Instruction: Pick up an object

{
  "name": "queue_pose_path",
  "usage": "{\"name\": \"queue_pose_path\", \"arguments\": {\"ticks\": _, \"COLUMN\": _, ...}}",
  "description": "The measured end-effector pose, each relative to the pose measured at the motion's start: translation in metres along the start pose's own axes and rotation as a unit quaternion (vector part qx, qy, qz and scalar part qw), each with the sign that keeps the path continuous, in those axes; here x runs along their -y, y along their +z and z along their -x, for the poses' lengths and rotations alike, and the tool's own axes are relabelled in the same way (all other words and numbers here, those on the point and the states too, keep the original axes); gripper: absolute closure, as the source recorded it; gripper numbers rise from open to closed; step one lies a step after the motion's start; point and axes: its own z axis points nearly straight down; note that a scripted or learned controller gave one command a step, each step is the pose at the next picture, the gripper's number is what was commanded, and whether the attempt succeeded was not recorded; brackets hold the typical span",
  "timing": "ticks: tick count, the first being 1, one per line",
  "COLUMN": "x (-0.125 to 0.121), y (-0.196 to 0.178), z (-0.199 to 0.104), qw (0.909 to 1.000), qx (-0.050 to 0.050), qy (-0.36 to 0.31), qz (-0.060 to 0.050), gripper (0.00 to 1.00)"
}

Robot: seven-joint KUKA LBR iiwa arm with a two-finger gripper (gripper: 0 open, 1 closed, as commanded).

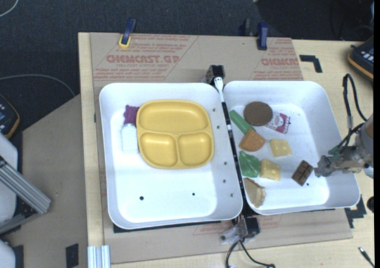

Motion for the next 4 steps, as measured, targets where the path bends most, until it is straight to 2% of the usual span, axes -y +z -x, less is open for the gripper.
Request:
{"name": "queue_pose_path", "arguments": {"ticks": 1, "x": -0.001, "y": -0.064, "z": 0.004, "qw": 1.0, "qx": 0.0, "qy": -0.001, "qz": 0.001, "gripper": 1.0}}
{"name": "queue_pose_path", "arguments": {"ticks": 2, "x": -0.002, "y": -0.069, "z": 0.004, "qw": 1.0, "qx": -0.001, "qy": 0.0, "qz": -0.001, "gripper": 1.0}}
{"name": "queue_pose_path", "arguments": {"ticks": 4, "x": -0.028, "y": -0.053, "z": -0.101, "qw": 1.0, "qx": -0.003, "qy": -0.002, "qz": -0.004, "gripper": 1.0}}
